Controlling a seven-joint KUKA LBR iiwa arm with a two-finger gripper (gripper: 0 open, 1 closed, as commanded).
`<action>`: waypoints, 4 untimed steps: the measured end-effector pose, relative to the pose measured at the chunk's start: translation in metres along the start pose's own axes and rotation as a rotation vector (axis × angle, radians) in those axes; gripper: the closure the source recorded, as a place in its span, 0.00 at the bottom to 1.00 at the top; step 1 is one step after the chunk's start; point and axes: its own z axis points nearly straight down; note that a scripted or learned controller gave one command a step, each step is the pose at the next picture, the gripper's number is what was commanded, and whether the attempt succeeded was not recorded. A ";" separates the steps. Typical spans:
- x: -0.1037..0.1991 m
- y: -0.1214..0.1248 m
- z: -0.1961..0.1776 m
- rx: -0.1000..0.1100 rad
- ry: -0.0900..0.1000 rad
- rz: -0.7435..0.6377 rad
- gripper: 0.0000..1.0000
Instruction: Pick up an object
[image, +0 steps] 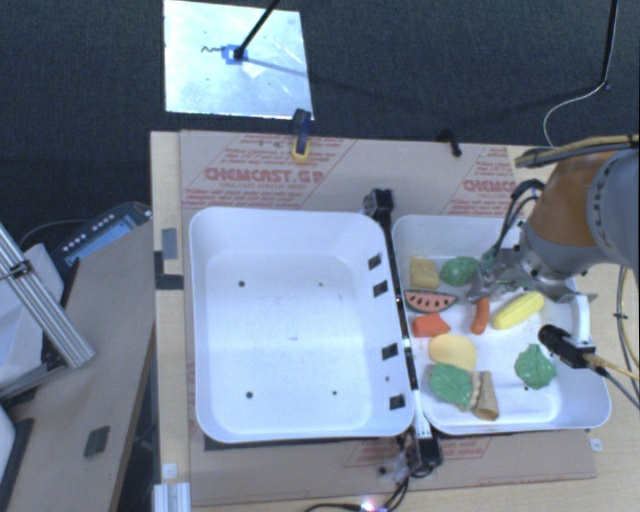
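gripper (487, 283) — just above carrot (481, 316)

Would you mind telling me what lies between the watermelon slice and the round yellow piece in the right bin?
In the camera view, an orange-red piece lies between the watermelon slice and the round yellow piece.

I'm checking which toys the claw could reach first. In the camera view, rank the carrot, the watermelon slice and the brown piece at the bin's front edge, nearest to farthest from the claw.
1. Carrot: just below the claw, mid-bin.
2. Watermelon slice: to the claw's left, by the bin's left wall.
3. Brown piece: farthest, at the right bin's front edge.
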 end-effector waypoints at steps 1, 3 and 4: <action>0.020 0.021 -0.064 -0.003 0.000 -0.002 1.00; -0.054 -0.071 0.012 0.008 0.002 0.007 1.00; 0.000 0.000 -0.042 -0.006 0.000 -0.007 1.00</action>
